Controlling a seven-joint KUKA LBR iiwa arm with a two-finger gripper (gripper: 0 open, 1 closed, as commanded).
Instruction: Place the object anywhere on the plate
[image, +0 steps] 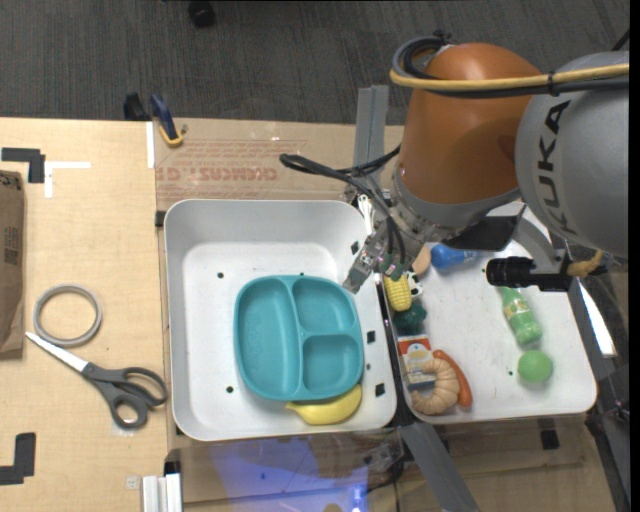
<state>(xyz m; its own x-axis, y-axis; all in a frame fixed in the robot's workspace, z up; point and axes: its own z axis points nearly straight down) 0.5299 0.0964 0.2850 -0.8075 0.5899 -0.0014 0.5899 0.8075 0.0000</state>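
A teal divided plate (298, 336) lies in the left bin (200, 300). My gripper (381, 268) hangs over the divider between the two bins, just past the plate's far right corner. A yellow corn cob (398, 292) lies right below it at the left edge of the right bin (575, 390); whether the gripper touches it is hidden by the wrist. A yellow banana (328, 408) pokes out from under the plate's near edge.
The right bin holds a dark green vegetable (410, 320), a small carton (415, 352), a shrimp-like toy (437, 386), a green bottle (521, 316), a green ball (535, 367) and a blue item (451, 257). Scissors (110, 380) and a tape roll (67, 313) lie on the bench at left.
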